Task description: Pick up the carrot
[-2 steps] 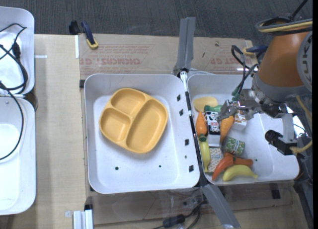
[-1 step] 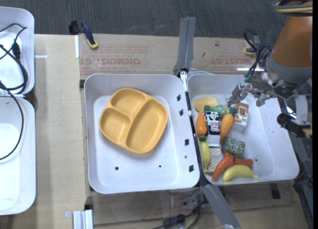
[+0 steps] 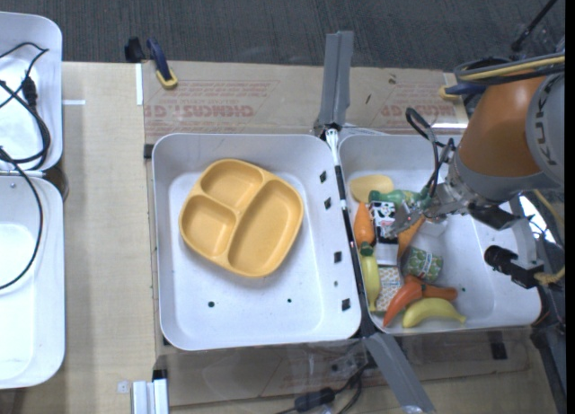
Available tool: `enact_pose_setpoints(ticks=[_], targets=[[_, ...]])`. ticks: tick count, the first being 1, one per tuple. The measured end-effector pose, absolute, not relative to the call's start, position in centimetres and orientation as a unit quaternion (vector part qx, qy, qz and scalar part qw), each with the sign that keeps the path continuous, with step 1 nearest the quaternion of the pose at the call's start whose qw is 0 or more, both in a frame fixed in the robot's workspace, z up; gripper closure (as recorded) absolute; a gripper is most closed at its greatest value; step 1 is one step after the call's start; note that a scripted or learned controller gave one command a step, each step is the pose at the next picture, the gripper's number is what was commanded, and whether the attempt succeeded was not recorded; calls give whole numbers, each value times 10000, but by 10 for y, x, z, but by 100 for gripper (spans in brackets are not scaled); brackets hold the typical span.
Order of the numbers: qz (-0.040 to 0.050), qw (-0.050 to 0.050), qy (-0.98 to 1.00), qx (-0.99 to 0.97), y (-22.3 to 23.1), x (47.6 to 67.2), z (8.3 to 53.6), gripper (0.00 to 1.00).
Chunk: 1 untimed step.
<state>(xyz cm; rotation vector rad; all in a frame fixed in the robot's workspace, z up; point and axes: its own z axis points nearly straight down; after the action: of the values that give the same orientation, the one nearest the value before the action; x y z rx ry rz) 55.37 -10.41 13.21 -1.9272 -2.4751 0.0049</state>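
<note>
Counting: one yellow tray (image 3: 240, 216) | carrots, maybe two (image 3: 362, 222) | end effector (image 3: 415, 215) fingers unclear

the carrot (image 3: 362, 223) sits in the right-hand bin, tight against its left wall, just beside the divider between the two bins. it's a short orange piece, lying roughly upright in the view, a little tilted, with the pale yellow item above its top end and the black-and-white packet touching its right side. below it, a yellow piece lies nearly end to end with it.
</note>
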Motion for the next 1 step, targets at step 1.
enact_pose_setpoints(ticks=[1], targets=[[-87, -108, -7821, -6230, -131, 598, 110, 0]])
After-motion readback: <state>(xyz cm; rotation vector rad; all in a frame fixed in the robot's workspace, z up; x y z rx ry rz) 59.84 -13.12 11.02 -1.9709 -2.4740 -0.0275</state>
